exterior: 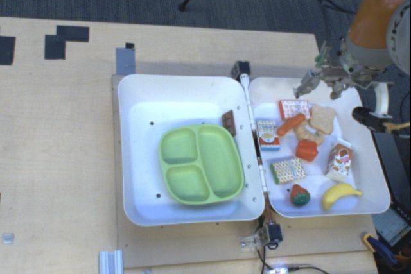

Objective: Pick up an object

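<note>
My gripper [321,86] hangs over the far edge of the right bin [379,192], its two fingers spread open with nothing between them. Just below it in the bin lie a red-and-white carton [294,107], a bread slice [323,119] and an orange carrot [291,124]. Further forward are a blue-and-white box [267,135], a red block [307,151], a green patterned box [288,171], a small milk carton [339,160], a strawberry [299,196] and a banana [339,194].
The left bin [138,138] holds a green divided plate [201,163] and a small brown piece [228,119] by the divider. The arm's orange band [376,19] rises at the right. A cable clip [270,234] sits at the bench front.
</note>
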Tool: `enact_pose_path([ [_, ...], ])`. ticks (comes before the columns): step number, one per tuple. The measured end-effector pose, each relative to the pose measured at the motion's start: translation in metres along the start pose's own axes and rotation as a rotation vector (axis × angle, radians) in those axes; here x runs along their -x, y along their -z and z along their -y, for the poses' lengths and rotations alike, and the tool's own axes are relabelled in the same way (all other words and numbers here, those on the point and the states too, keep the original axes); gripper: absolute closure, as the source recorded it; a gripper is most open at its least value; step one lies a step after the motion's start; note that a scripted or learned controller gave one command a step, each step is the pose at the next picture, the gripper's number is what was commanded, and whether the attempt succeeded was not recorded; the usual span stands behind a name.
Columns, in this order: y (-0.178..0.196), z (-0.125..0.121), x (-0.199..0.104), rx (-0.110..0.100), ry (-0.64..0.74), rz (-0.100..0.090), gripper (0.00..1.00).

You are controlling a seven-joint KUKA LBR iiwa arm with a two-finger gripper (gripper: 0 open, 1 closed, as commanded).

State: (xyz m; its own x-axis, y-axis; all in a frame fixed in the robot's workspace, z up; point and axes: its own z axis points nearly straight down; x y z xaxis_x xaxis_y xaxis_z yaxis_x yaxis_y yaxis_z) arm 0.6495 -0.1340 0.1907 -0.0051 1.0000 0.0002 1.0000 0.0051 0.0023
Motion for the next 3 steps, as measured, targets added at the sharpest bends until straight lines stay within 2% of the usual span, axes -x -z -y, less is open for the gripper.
enact_pose_path([
  [1,-0.093,0.029,-0.030,0.008,-0.002,0.001,0.00],
  [2,-0.083,0.028,-0.031,0.010,0.001,0.001,1.00],
  [3,-0.005,0.079,-0.108,0.000,0.000,-0.001,1.00],
])
